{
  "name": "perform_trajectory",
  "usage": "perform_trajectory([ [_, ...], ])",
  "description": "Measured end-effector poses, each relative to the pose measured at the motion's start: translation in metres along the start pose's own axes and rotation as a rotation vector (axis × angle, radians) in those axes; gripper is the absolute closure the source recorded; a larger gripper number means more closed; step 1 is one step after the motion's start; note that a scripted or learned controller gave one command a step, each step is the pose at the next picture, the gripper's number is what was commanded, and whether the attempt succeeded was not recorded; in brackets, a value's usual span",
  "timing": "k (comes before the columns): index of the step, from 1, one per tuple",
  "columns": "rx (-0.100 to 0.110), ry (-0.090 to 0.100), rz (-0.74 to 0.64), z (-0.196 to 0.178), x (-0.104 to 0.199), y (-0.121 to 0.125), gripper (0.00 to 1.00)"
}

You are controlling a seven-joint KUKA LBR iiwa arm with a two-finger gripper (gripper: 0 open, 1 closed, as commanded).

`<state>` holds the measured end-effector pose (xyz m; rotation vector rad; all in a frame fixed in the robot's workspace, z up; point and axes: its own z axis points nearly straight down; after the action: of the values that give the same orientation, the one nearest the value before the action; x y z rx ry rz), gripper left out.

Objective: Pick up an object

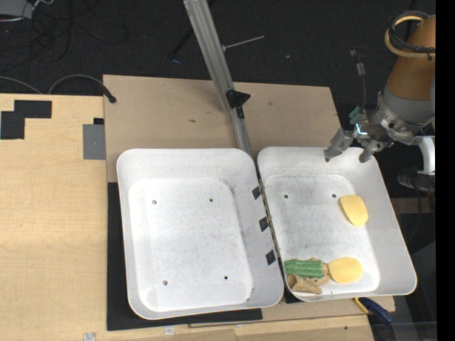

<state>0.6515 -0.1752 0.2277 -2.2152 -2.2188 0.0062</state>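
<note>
Camera view: the gripper is seen at the right of the frame with its two fingers spread apart and nothing between them, poised over the far rim of the right bin. Inside that bin, a yellow oval object lies right of centre, while a second yellow object, a green toy and a tan piece are clustered at the near edge. The left bin sits alongside.

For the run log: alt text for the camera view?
Gripper hangs open above the right bin's far edge, holding nothing. The bin holds two yellow pieces, a green toy and a tan item.
</note>
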Motion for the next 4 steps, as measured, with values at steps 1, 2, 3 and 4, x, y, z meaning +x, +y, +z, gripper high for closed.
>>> perform_trajectory([
  [1,-0.004,-0.002,-0.002,-0.003,0.0,0.001,0.0],
  [2,-0.001,-0.001,0.001,0.04,-0.001,0.0,0.0],
  [3,0.001,0.0,0.001,0.104,-0.003,-0.002,0.0],
  [4,-0.001,-0.001,0.0,0.139,-0.002,-0.003,0.0],
])
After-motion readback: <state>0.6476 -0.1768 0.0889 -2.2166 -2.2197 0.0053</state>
